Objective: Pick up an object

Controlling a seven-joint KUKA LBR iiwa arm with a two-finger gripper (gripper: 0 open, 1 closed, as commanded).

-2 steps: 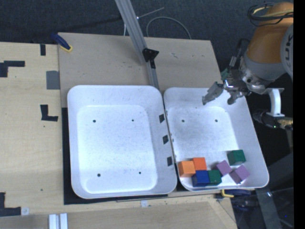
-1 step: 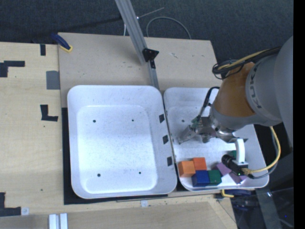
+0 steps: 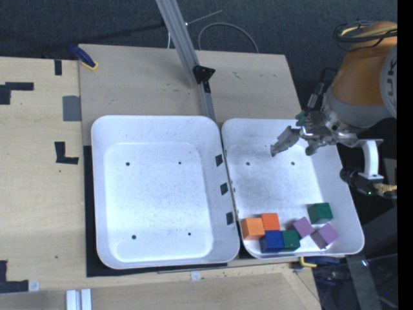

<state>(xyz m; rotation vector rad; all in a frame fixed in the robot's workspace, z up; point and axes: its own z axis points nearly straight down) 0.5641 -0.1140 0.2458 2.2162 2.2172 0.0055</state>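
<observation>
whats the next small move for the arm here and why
Probably carry the gripper toward the near edge of the right bin, because the blocks, such as the orange block and blue block, are clustered there, while it hangs over the far end.

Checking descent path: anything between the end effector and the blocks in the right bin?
Nothing: in the camera view, bare white bin floor separates the end effector from the blocks clustered at the near edge.

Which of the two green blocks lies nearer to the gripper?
The green block by the right bin's right wall, set apart from the cluster; the other green block touches the blue block.
</observation>
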